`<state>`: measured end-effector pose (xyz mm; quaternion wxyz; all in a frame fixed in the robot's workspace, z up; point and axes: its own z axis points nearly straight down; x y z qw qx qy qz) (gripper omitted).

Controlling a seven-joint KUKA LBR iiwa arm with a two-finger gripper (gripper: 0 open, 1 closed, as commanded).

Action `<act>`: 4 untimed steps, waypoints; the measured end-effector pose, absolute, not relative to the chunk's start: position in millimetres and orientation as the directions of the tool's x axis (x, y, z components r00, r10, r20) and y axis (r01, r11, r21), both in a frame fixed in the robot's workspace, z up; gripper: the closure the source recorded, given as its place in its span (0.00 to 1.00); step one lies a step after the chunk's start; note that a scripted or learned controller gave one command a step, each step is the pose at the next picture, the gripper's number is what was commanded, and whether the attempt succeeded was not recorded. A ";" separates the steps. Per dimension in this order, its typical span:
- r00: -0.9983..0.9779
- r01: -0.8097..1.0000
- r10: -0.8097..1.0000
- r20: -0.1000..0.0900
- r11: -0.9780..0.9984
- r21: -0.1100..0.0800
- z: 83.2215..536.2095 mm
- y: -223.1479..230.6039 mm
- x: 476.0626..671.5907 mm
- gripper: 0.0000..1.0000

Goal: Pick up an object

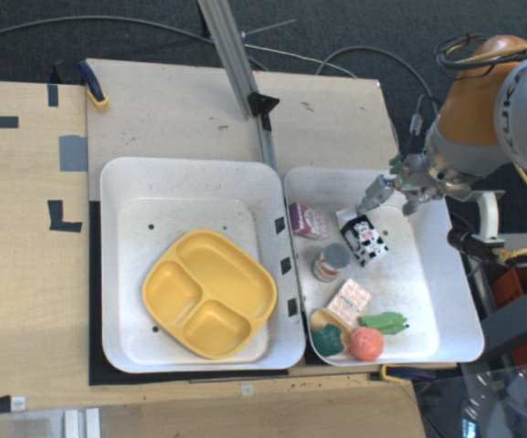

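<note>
A pale wood tabletop (26,245) on dark carpet carries two white bins. The left bin (117,190) holds a yellow divided plate (210,292) toward its 5 o'clock corner. The right bin (446,308) holds small items: a black-and-white carton (365,240) near 12 o'clock, a pink packet (307,219) at 10, a grey-topped can (330,261) centrally, a cracker pack (349,301), green pepper (384,321), red fruit (365,344) at 6. The hand (389,190) hovers at the bin's 12 o'clock rim, just above the carton, fingers spread, holding nothing
</note>
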<state>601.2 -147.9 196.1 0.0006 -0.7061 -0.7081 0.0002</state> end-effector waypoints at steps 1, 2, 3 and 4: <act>-0.003 1.000 1.000 0.001 0.003 -0.001 196.1 -147.9 601.2 0.00; -0.002 1.000 1.000 0.001 0.002 -0.008 131.9 -143.5 597.3 0.00; -0.002 1.000 1.000 -0.002 0.002 -0.002 86.4 -143.0 596.9 0.00; -0.003 1.000 1.000 0.000 0.003 -0.003 98.0 -141.9 597.1 1.00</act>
